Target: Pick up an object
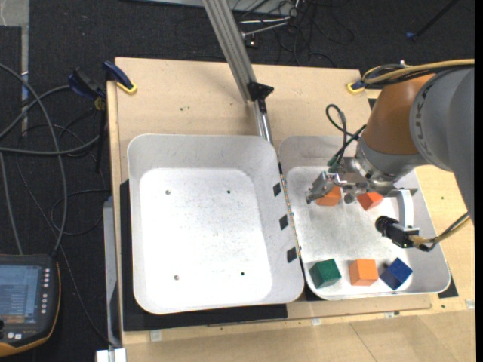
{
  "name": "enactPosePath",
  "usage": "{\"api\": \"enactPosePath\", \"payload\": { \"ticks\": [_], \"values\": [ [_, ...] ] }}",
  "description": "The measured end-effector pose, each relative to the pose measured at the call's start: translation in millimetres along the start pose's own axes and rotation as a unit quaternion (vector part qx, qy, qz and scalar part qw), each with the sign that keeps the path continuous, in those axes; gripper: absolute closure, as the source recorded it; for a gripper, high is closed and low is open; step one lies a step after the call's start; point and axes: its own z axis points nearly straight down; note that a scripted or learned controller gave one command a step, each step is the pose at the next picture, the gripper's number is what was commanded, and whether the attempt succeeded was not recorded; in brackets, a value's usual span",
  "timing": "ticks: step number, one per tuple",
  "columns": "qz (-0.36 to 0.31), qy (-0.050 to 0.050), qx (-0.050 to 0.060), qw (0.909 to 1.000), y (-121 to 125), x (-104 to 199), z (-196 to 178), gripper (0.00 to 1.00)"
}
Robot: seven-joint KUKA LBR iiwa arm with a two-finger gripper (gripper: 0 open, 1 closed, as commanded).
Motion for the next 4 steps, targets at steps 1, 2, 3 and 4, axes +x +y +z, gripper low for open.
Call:
{"api": "enactPosePath", "payload": {
  "ticks": [1, 2, 3, 4],
  "values": [
    [-0.001, 0.0, -0.001, 1.0, 0, 0, 29, 0.0],
    [0.0, 0.0, -0.004, 1.0, 1, 0, 17, 1.0],
    [-0.002, -0.001, -0.006, 1.0, 12, 0, -41, 1.0],
    [-0.002, -0.001, -0.007, 1.0, 13, 0, -94, 1.0]
  ]
}}
